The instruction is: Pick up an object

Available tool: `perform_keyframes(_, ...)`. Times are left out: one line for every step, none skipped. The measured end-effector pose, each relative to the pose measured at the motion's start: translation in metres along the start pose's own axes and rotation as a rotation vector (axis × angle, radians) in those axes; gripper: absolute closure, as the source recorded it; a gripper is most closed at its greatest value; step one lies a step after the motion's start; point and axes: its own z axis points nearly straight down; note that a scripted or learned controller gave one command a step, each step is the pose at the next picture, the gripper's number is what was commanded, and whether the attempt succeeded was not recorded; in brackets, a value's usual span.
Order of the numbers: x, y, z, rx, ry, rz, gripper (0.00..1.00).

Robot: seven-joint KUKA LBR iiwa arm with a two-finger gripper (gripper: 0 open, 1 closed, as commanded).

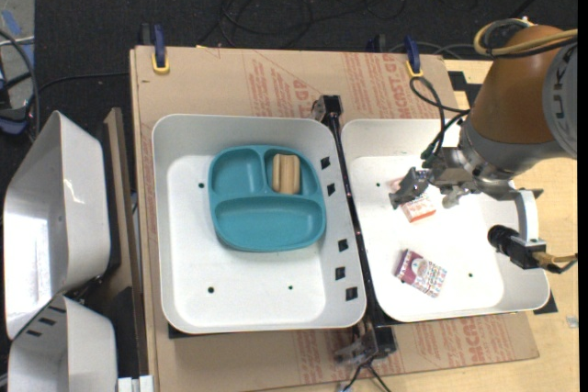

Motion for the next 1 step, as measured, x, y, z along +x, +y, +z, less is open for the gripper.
perform_keyframes(0.0,0.0029,-0.0071,-0.013,-0.001,-0.002,0.0)
